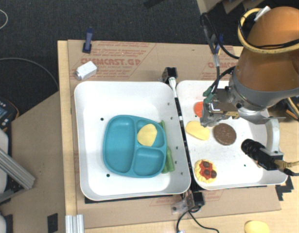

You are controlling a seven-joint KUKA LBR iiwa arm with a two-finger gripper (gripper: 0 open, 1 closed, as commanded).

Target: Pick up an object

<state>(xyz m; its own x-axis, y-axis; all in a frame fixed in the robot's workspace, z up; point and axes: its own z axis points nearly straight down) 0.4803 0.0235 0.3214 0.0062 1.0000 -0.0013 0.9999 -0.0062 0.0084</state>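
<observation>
My bench (134, 57), brown board top with faint red lettering, two shallow white bins side by side on it, left bin (91, 106), right bin (237, 176), small white block (86, 70) and blue clip (88, 40) near far-left corner.

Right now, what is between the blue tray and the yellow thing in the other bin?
In the camera view, the two bins' touching rims lie between the blue tray and the yellow piece, plus a green strip along the tray's edge.

tray (121, 149) in left bin (91, 110) — cookie (225, 134) in right bin (258, 176)
</observation>
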